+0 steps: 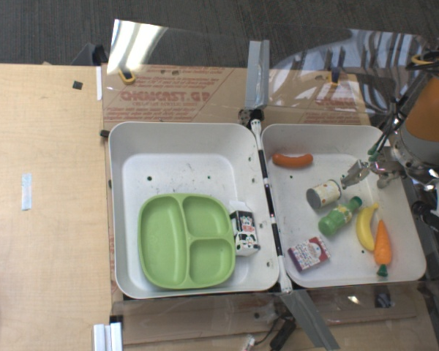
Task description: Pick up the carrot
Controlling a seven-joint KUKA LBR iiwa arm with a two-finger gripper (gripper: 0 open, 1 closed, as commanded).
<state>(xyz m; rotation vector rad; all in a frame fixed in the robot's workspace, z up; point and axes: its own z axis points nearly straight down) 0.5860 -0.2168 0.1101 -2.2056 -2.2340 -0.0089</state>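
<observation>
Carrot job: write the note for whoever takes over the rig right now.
Gripper: over the right bin, near its right side, beside the can; holds nothing visible.
Carrot: lying in the right bin's near right corner, next to the banana, apart from the gripper.
Done: nothing; the carrot is not picked up.
Left: move to the carrot, grasp it, lift it.

Carrot (pixel 382 244) hemmed by banana (pixel 364 227) and bin wall (pixel 417 251); open from above
</observation>
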